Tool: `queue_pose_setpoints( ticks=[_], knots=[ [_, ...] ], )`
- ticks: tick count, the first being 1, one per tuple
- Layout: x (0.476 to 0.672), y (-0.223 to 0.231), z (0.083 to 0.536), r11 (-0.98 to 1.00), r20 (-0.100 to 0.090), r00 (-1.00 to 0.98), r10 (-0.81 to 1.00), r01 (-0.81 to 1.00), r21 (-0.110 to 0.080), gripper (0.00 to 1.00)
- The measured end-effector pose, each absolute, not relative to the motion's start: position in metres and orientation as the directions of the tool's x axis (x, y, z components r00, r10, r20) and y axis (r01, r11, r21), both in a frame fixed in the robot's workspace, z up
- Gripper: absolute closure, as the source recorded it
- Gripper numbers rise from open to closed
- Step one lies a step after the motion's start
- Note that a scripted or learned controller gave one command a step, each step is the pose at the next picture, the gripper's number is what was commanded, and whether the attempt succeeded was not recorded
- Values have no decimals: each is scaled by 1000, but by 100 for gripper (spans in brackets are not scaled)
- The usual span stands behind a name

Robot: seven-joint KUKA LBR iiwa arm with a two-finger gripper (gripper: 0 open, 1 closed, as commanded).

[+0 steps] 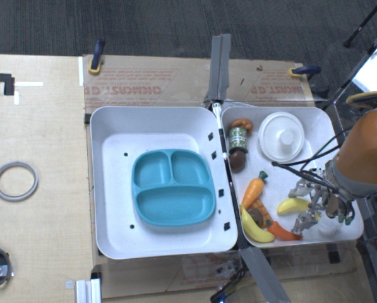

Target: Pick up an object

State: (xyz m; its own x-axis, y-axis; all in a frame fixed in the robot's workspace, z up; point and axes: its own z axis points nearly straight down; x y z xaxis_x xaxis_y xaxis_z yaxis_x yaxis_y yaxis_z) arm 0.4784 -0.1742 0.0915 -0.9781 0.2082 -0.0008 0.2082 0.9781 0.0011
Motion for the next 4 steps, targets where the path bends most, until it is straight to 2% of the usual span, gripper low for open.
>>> queue_pose_setpoints(
  ticks=[1,2,3,4],
  knots=[
    [583,-121,93,981,-4,-981,195,195,1,0],
    [532,-102,92,944,-1,-944,329,329,0,0],
    [499,-193,92,947,-1,-947,320,320,0,0],
    [500,-193,101,948,-3,-948,318,318,1,100]
  ],
)
